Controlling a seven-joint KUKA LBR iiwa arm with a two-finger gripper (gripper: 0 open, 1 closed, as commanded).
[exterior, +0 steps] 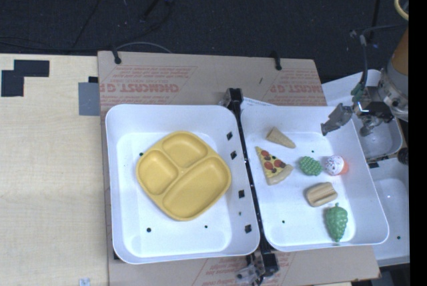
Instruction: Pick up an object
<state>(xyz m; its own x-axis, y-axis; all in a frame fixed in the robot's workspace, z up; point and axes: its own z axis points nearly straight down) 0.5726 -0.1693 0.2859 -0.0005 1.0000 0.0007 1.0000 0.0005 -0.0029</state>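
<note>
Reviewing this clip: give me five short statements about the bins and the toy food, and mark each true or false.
1. The yellow divided plate lies in the left bin. True.
2. The pizza slice lies on the yellow plate. False: it lies in the right bin.
3. The end effector holds the bread roll. False: the roll lies on the bin floor, apart from it.
4. The green grapes lie nearest the right bin's front corner. True.
5. The right bin contains one item. False: it has six.
</note>
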